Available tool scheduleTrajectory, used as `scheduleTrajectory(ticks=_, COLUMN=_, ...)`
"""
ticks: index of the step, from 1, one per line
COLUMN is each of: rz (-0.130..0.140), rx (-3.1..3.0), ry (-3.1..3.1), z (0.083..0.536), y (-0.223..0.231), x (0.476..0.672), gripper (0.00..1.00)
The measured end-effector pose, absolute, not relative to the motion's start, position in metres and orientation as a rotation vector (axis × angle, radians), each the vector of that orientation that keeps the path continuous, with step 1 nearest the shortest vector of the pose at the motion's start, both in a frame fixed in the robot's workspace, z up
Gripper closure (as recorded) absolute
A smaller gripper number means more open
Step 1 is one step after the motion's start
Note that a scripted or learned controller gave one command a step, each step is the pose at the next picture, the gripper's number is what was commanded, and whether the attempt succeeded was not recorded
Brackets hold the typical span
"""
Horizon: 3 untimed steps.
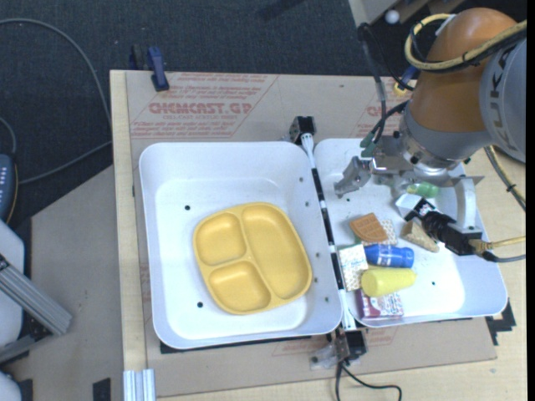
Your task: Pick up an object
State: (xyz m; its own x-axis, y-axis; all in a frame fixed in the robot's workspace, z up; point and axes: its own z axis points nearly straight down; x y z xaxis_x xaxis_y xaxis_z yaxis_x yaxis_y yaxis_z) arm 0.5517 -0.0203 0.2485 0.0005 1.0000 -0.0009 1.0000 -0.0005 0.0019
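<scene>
The gripper (351, 178) hangs over the right bin (481, 295), can't tell if it's open or clenched. The blue bottle (389, 256) and yellow lemon-ish thing (386, 281) lie nearer the camera than it, apart.

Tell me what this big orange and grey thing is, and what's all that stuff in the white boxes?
It is a robot arm. A computer moves it so it can pick things up. The camera sits above the bench and looks down at a slant. The arm comes in from the right and hangs over the right bin. That bin holds small things: a blue bottle, a yellow block, a waffle-like cracker and a green piece. The left bin holds a yellow tray with three sections. I can't tell if the arm holds anything.
</scene>
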Motion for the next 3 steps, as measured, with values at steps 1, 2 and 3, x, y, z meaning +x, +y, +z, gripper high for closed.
scheduleTrajectory(ticks=1, rz=-0.002, rx=2.223, ry=2.223, z=0.218, y=-0.007, x=0.535, gripper=1.00)
scheduleTrajectory(ticks=2, rz=-0.001, rx=2.221, ry=2.221, z=0.250, y=-0.009, x=0.523, gripper=1.00)
scheduleTrajectory(ticks=3, rz=-0.002, rx=2.222, ry=2.225, z=0.234, y=0.038, x=0.526, gripper=1.00)
